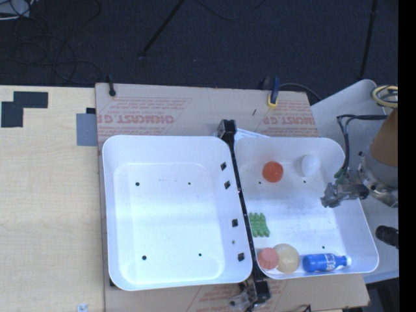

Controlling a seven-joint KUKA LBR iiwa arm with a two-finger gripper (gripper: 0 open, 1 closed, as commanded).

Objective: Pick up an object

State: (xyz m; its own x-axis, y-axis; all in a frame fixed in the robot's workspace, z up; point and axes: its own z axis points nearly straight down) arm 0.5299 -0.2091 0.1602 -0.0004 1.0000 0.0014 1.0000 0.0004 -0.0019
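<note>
In the right bin [351,236] lie an orange ball [273,171], a white ball [309,165], a green ridged piece [259,225], a pink ball [268,259], a pale yellow ball [286,257] and a blue bottle [324,262] on its side. My gripper [333,196] hangs over the bin's right side, near the rim, apart from every object. The white ball is the closest thing to it, up and to the left. Nothing shows between its fingers.
The left bin [110,207] stands beside the right one, with a black clipped divider [235,194] where they meet. Cardboard [162,112] lies under both bins. The arm's body and cables [380,155] crowd the right edge.
</note>
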